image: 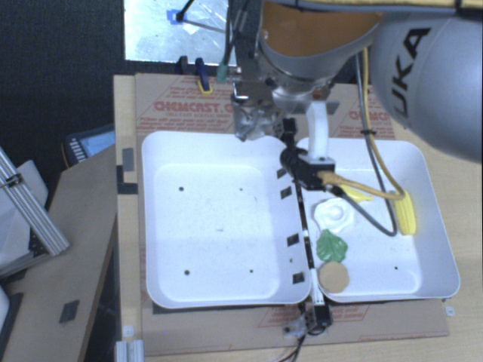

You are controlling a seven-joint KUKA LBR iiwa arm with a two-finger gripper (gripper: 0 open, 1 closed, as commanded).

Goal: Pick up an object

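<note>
Both white bins, the left bin (211, 225) and the right bin (423, 225), look like smooth moulded plastic with a soft sheen. Under them lies matt brown cardboard (189, 108) printed in red. The arm's grey shell (423, 74) is glossy, its orange band (317, 13) smooth and slightly shiny. The corn cob (406, 213), fried egg (333, 215), green leaf (332, 246) and tan round cookie (333, 277) look like matt plastic toys. An aluminium rail (34, 217) at the left is ribbed bare metal.

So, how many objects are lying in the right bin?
4. A corn cob by the right wall, a fried egg near the divider, a green leaf below it, a tan disc nearest the front. The arm may hide more.
</note>
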